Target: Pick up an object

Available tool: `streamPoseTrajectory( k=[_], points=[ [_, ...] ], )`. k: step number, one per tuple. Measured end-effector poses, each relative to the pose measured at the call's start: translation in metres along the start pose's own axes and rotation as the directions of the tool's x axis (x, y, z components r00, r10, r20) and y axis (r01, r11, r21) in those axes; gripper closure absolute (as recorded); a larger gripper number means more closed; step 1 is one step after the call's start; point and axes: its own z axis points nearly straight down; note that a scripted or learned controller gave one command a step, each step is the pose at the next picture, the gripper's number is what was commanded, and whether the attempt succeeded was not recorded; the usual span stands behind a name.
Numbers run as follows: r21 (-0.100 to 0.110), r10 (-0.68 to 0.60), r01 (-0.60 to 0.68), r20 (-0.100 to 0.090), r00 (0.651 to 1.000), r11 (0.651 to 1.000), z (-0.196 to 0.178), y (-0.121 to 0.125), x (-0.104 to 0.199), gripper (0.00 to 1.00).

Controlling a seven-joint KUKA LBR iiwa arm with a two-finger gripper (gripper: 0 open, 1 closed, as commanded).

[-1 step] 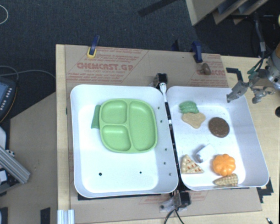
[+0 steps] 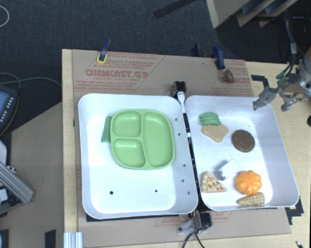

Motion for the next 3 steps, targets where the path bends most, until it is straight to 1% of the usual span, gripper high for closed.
streamPoseTrajectory(
  k=[1, 2, 3],
  points=[
    [0.005, 0.0, 0.0, -0.001, 1.0, 1.0, 0.046, -0.008, -0.001, 0.0],
    [0.007, -0.002, 0.002, -0.003, 1.0, 1.0, 0.107, -0.007, 0.007, 0.0],
    [0.004, -0.002, 0.002, -0.001, 1.0, 1.0, 0.149, -0.007, 0.009, 0.0]
  ],
)
